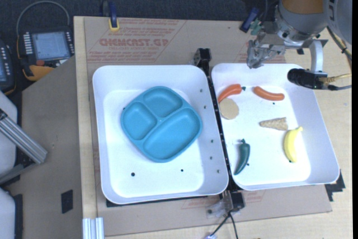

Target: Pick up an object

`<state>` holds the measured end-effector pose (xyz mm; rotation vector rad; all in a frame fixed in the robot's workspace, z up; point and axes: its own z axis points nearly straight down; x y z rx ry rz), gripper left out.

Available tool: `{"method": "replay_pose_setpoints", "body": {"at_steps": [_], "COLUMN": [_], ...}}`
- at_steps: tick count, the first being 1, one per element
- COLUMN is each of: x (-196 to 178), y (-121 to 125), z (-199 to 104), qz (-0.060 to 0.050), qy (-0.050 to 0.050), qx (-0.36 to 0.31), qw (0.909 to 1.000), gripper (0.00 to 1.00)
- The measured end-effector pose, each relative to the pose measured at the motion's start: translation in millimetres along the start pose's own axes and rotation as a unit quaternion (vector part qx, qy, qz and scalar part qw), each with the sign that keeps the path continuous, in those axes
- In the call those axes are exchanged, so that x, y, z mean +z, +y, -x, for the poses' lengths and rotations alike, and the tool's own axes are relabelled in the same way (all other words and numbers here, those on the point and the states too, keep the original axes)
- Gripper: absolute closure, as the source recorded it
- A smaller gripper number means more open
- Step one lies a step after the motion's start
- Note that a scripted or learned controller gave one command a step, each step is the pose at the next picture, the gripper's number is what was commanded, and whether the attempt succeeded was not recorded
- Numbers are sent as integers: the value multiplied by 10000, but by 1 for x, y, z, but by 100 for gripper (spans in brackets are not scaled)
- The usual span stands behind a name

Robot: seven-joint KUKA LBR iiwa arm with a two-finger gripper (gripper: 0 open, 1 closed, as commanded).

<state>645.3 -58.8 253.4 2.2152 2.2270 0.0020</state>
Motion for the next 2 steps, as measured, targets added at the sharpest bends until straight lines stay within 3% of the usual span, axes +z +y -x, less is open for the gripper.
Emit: {"method": "replay_pose_setpoints", "body": {"at_steps": [2], "x": [3], "y": [6], "z": [-104], "qz": [2], "qy": [1], "qx": [3], "qw": [10000], "gripper": [100]}}
